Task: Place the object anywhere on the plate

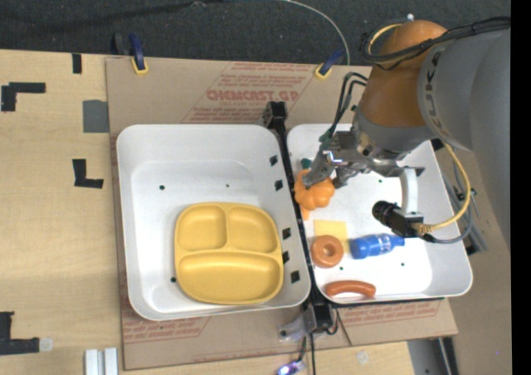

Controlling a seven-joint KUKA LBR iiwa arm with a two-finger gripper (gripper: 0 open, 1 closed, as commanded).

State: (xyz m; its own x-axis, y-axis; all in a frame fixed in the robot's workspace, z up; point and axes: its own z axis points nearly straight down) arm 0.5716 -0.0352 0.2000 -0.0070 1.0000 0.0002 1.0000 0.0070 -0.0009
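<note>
- Yellow plate [228, 253]: lies flat in the left bin, toward its near side. Rounded rectangle shape, divided in three compartments, two smaller ones at the far side and one long one at the near side. Nothing lying on it.
- Orange object [314, 194]: small, rounded and lumpy, bright orange. Sits in the right bin, at its left wall, just beside the divider between the two bins. Directly under the gripper's tip; whether held or only touched, cannot tell. Well apart from the plate.
</note>
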